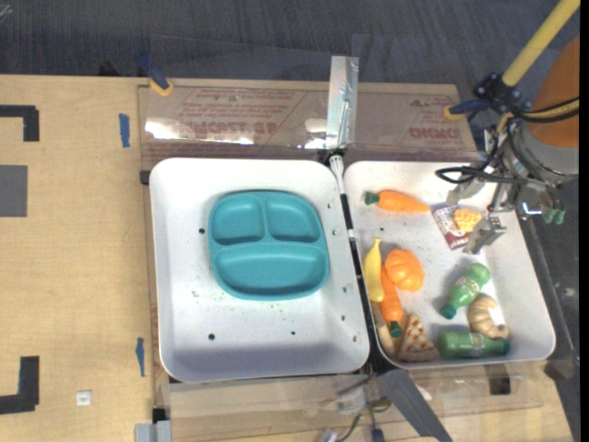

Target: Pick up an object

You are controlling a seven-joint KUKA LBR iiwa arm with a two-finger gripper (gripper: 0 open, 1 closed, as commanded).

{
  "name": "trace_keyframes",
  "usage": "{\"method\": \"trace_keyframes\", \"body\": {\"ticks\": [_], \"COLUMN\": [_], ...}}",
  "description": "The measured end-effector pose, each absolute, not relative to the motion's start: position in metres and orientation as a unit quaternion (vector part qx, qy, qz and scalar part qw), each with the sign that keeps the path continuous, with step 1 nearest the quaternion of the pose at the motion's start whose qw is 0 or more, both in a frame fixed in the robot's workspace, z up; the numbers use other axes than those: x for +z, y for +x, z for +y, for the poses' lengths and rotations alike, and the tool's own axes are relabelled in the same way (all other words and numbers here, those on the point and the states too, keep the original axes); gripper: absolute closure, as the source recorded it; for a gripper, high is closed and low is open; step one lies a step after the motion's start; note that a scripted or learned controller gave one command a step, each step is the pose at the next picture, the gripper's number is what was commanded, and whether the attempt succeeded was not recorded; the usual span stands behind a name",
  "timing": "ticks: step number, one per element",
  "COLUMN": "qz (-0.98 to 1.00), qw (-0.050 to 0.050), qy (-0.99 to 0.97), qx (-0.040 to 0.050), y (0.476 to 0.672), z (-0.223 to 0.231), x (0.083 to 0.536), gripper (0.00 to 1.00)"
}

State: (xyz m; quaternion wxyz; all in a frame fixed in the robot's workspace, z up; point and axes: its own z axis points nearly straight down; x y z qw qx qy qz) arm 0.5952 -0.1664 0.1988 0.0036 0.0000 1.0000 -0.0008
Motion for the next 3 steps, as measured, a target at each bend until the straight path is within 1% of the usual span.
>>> {"method": "trace_keyframes", "body": {"ticks": [1, 2, 3], "qz": [1.0, 0.999, 0.994], "qw": [0.008, 0.006, 0.007], "qy": [-0.014, -0.045, -0.107], "qx": [-0.0015, -0.0014, -0.0011], "y": [0.484, 0.519, 0.592], "z": [-0.144, -0.117, -0.123], "x": [0.127, 0.089, 0.162], "gripper": [0.0, 0.0, 0.0]}}
